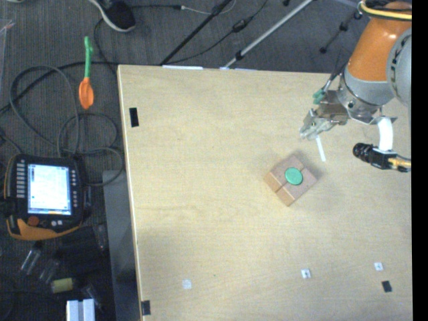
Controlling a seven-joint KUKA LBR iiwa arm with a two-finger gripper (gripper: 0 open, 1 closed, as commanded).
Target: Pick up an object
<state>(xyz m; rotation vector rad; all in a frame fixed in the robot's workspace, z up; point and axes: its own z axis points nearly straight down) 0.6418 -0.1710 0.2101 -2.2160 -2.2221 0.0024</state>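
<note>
A small tan wooden block (290, 180) with a round green disc (293, 176) on top lies flat on the light wooden bench top (221, 199), right of centre. My gripper (313, 128) hangs over the bench up and to the right of the block, apart from it, under the grey wrist and orange band (381, 45). A thin white stick (321, 150) points down from the gripper toward the block. Nothing is seen held in the gripper.
A black cable fitting (372, 154) juts from the arm at the right edge. Small markers (305, 273) dot the bench near its front, and black tape (134, 117) marks its left side. A teach pendant (43, 192) and cables lie on the floor at left.
</note>
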